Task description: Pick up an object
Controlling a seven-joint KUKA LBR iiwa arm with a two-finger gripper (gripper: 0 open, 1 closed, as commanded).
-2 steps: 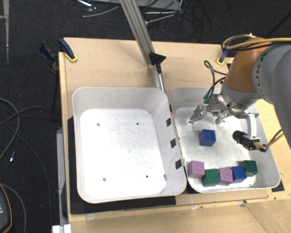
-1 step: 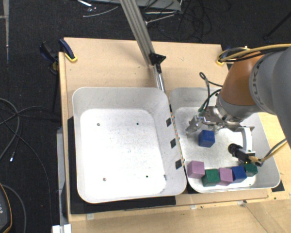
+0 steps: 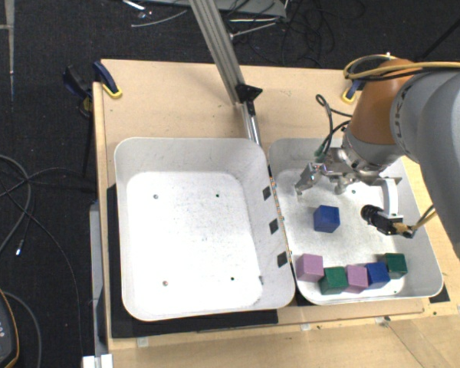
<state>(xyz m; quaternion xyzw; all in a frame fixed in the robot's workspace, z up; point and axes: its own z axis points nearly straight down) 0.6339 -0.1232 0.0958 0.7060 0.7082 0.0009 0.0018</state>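
A: Where does the blue cube (image 3: 326, 218) sit, and how is it turned?

B: It sits alone in the middle of the right bin (image 3: 428, 271), turned so a corner faces the near rim. It is a cube, so no long axis shows.

A: And the tool (image 3: 316, 179)?

B: It hangs just above and behind that cube, apart from it, holding nothing. Whether it is clenched or released cannot be told.

A: How many blocks are there?

B: Six, all in the right bin: two blue, two purple, two green. Five line the near rim: purple block (image 3: 310, 266), green block (image 3: 334, 279), a second purple (image 3: 357, 276), a second blue (image 3: 377, 272), a second green (image 3: 396, 264).

A: The left bin (image 3: 138, 159)?

B: It sits beside the right one on the table (image 3: 176, 98).
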